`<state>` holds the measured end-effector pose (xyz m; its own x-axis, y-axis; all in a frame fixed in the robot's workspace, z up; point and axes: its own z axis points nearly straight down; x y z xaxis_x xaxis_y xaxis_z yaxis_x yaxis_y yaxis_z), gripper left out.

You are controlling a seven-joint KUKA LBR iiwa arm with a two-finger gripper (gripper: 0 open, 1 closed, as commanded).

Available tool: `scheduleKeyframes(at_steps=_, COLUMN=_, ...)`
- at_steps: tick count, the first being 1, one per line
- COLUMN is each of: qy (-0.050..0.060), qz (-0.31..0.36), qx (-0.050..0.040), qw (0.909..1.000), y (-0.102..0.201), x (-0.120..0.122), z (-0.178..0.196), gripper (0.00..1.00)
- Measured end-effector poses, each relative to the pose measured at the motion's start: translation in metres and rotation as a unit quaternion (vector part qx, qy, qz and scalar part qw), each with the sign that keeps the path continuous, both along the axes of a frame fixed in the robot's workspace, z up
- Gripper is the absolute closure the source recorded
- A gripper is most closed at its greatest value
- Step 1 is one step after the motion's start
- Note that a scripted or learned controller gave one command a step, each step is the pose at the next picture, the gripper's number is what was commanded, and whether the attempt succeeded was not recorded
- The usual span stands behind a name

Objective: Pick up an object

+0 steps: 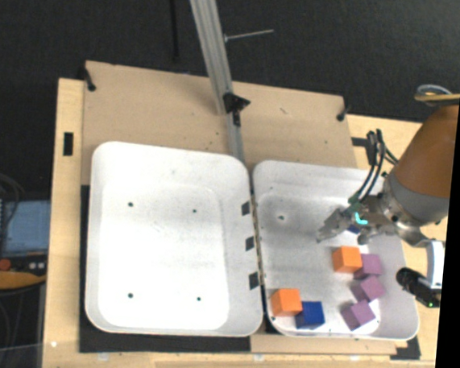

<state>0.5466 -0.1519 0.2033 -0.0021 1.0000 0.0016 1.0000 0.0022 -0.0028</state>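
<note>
Gripper (337, 227) over right bin (294, 185), above upper orange block (347, 259); finger state cannot be told. Same bin: three purple blocks (368, 289) at right, second orange block (287, 301) touching blue block (310, 315) at near edge.

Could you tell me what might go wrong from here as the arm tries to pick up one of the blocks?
1. The end effector hangs just above the upper orange block, which touches a purple block; closing there could catch or shove the neighbour.
2. The purple blocks sit crowded near the right bin's wall, so there seems little room for the fingers.
3. The lower orange block abuts the blue block, so both may get dragged.
</note>
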Motion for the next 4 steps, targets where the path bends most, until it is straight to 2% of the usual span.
scheduleKeyframes(at_steps=1, qy=-0.002, qz=-0.001, qx=-0.0005, qw=1.0000, y=0.000, x=0.001, z=0.002, gripper=0.00)
scheduleKeyframes(at_steps=2, qy=0.001, qz=-0.002, qx=-0.0013, qw=1.0000, y=0.000, x=-0.003, z=-0.041, gripper=0.00)
scheduleKeyframes(at_steps=3, qy=-0.003, qz=-0.001, qx=-0.0002, qw=1.0000, y=0.005, x=-0.006, z=-0.082, gripper=0.00)
scheduleKeyframes(at_steps=4, qy=-0.003, qz=-0.003, qx=0.0008, qw=1.0000, y=0.006, x=-0.003, z=-0.104, gripper=0.00)
